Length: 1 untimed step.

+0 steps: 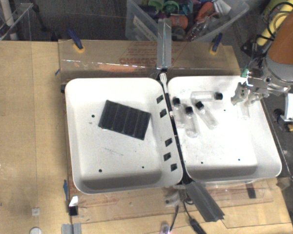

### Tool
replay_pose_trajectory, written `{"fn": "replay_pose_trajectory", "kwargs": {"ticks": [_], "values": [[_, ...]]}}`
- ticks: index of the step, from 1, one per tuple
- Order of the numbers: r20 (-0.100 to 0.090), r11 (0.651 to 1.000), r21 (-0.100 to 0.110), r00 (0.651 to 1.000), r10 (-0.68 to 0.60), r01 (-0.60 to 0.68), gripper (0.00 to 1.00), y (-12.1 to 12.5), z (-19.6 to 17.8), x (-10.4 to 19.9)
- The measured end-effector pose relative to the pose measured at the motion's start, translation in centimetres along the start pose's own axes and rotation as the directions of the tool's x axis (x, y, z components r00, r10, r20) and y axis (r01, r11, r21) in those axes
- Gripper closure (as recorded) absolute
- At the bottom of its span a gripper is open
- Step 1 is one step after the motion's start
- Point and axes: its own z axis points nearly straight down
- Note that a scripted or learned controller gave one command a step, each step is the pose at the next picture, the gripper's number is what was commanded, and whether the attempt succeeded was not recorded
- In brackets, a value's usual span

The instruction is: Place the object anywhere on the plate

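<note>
Three clear tubes with black caps (195, 112) lie clustered in the upper left part of the right bin (244, 150), near the divider, some touching or overlapping each other. The black ribbed plate (124, 119) lies flat and slightly tilted in the left bin (88, 169), well apart from the tubes. The gripper (248, 97) sits over the right bin's upper right area, near the rim; its opening cannot be told, and nothing visible sits between it.
</note>
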Motion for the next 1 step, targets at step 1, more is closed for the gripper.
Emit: {"fn": "replay_pose_trajectory", "kwargs": {"ticks": [1], "values": [[0.0, 0.986, -0.001, 0.986, 0.168, -0.168, 1.0, 0.31, -7.61, 1.27]]}}
